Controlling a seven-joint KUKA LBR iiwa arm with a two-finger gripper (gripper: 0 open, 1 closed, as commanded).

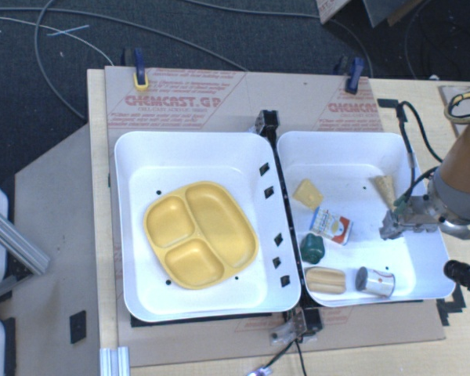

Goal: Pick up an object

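- While you looked down on the bench, the grey arm with its orange band (460, 171) reached in from the right edge, over the right shallow white plastic bin (341, 143).
- Its two-finger gripper (398, 224) sat low at the bin's right side, a dark metal cluster close to the bin floor; you could not tell from this slant whether it was wide or narrow, and nothing showed in it.
- You had several candidates in that bin, all apart from the gripper:
- a pale yellow wedge-shaped block (307, 193) lay near the bin's left wall, towards the middle;
- a small flat packet printed in white, blue and red (330, 225) lay just below that wedge;
- a dark green rounded lump (312, 248) touched or nearly touched the packet's lower left corner;
- a tan, loaf-like cylinder (326, 280) lay on its side at the front, just below the green lump;
- a small silver metal can (374, 281) lay on its side just right of the tan cylinder;
- a beige cone-like piece (385, 186) rested near the right wall, above the gripper.
- You saw the left white bin (133, 233) holding a yellow plastic tray with three compartments (200, 233), lying flat and turned at a slant.
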